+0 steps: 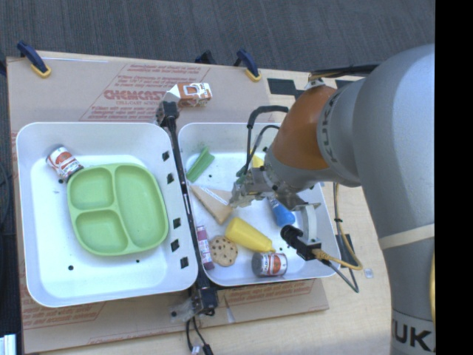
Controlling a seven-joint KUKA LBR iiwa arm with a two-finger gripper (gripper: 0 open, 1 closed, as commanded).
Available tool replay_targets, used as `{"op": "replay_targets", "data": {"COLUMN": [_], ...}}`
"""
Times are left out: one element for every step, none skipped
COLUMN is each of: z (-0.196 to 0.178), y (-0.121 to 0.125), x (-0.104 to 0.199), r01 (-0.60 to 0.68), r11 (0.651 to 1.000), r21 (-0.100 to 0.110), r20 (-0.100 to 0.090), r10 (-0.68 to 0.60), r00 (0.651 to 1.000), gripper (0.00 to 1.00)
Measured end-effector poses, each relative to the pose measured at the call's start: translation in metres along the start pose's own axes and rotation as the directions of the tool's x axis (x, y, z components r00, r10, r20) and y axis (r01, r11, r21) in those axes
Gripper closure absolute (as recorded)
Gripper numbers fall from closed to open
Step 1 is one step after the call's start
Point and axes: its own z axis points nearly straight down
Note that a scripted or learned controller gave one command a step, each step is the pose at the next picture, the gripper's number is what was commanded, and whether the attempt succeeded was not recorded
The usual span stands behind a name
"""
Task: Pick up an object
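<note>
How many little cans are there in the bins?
2. One can lies in the left bin, at its far left corner beside the green plate. The other can lies in the right bin, near its front edge. The arm may hide more.

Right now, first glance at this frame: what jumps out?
The big grey arm with its orange band fills the right side, its tool low over the right bin among a yellow cone, a cookie and a can. In the left bin, a green divided plate stands out.
</note>
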Motion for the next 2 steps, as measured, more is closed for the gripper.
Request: {"op": "replay_targets", "data": {"z": [-0.0702,-0.0698], "y": [-0.0419,-0.0422], "x": [0.0250,0.0248], "r01": [-0.004,-0.005], "r11": [1.000,1.000], "r21": [0.003,0.004], "r20": [0.002,0.002], "r10": [0.004,0.005], "r00": [1.000,1.000], "gripper": [1.00,0.00]}}
